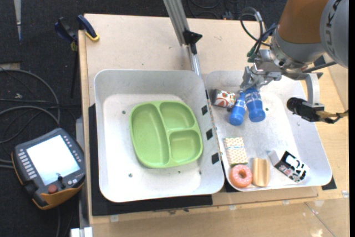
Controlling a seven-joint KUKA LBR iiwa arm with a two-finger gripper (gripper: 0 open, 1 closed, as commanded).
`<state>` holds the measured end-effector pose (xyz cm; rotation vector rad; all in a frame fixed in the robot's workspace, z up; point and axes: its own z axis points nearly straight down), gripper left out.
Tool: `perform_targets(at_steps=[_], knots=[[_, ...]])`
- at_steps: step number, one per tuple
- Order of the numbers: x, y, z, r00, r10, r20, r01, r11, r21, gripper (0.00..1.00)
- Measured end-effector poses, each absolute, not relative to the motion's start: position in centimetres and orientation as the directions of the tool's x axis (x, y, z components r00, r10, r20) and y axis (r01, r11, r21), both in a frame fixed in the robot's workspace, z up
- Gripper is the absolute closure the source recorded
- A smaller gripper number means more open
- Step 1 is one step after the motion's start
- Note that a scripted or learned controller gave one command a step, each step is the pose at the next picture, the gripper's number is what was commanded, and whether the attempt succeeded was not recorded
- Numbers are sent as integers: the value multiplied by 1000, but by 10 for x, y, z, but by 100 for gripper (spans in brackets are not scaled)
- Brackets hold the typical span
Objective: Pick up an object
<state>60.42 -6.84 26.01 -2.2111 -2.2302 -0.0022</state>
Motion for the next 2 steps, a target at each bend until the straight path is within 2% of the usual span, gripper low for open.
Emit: perform_targets(at_steps=[1, 2], knots=[[587, -18, 252, -8, 1000, 2, 1000, 8, -3, 100], [579, 39, 255, -9, 1000, 2, 1000, 9, -1, 100]])
